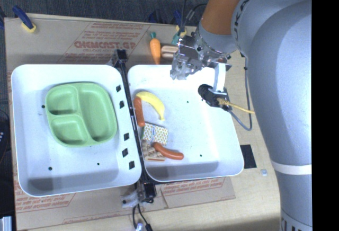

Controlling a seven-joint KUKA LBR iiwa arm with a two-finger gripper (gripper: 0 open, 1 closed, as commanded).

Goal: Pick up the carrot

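In the camera view the carrot (154, 50) lies on the cardboard-covered tabletop (79, 39) just beyond the far rim of the right bin (212, 134), orange body with a green top pointing away, outside both bins. The hand (183, 68) hangs over the far edge of that bin, near the carrot but to its right, with nothing visibly held; whether it is apart or together I cannot tell. Inside the right bin sit a banana (152, 104), two sausages (139, 110) and a small packet (154, 133); the left bin (32, 118) holds a green divided plate (79, 113). The risk, as I judge it: descending here would strike the bin rim or close beside the carrot, nudging it away.
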